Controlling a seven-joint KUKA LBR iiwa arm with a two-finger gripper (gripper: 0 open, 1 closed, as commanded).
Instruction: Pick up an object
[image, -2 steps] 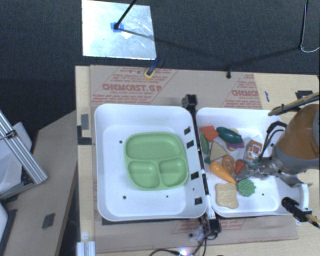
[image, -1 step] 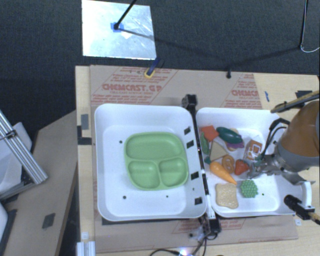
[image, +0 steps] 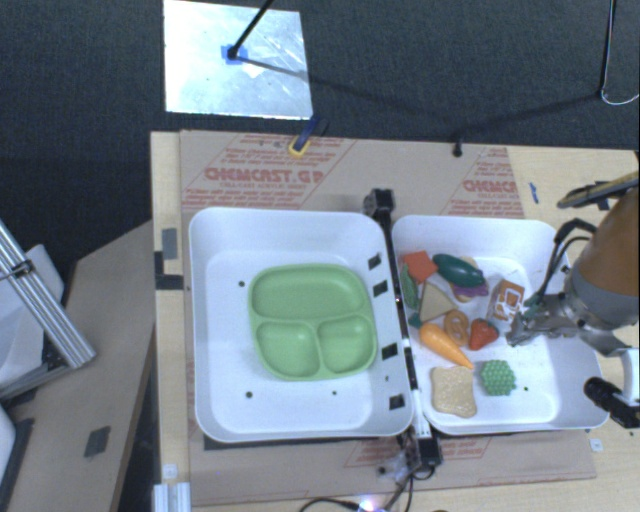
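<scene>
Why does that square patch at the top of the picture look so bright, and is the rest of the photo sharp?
In the camera view, the shiny sheet near the top catches the light and glares almost white. The white bins are evenly lit with soft shadows only. The toy food is small and slightly soft, and the gripper looks blurred, so fine detail there is hard to read.

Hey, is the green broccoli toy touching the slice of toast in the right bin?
Apart. The camera view shows a strip of white bin floor between the broccoli and the toast.

Toy foods (image: 457, 325) clustered, right bin (image: 540, 235)
</scene>
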